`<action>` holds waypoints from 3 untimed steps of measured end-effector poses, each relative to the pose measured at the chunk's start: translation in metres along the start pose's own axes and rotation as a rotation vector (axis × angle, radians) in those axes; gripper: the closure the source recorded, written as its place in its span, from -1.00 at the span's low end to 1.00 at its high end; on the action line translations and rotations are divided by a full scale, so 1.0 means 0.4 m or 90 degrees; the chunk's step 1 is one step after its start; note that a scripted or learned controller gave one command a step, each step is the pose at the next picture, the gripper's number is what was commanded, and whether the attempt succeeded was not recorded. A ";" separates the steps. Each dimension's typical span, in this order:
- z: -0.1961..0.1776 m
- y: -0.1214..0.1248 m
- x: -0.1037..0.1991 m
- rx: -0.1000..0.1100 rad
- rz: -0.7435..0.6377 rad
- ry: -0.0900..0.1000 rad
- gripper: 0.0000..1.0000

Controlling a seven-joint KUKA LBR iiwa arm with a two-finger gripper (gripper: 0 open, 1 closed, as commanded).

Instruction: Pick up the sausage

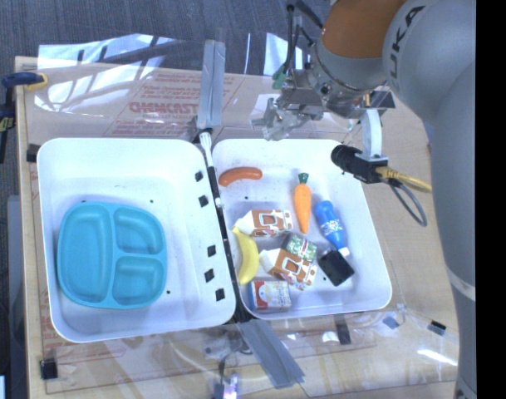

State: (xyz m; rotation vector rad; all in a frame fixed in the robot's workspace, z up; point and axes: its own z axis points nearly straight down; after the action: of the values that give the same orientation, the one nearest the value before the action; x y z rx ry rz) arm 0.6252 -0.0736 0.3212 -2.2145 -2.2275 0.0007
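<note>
Pick not started: small orange-red sausage [239,175] lies untouched at the back-left of the right white plastic bin [377,248], my gripper [286,116] hovers above that bin's back rim holding nothing, jaw opening unclear, descent and grasp remain.

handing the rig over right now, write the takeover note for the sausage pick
Claw: hovering above the far rim of the right-hand white bin, nothing visibly held; finger state cannot be judged from this view.
Sausage: the small orange-red sausage lies flat in the right bin's far left corner, near the divider, apart from the orange carrot and the milk cartons.
Left bin holds a blue sectioned plastic tray.
Done: arm is positioned near the bin; no grasp yet.
Left: move over the sausage, descend, close, lift.
</note>
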 end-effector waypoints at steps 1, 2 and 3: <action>0.001 0.000 0.001 0.000 -0.001 0.000 -1.00; 0.288 0.001 -0.101 0.003 0.027 0.000 -1.00; 0.514 0.045 -0.088 -0.004 -0.041 -0.003 -1.00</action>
State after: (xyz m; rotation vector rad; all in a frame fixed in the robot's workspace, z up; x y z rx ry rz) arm 0.6434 -0.1085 0.1156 -2.1474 -2.3029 0.0003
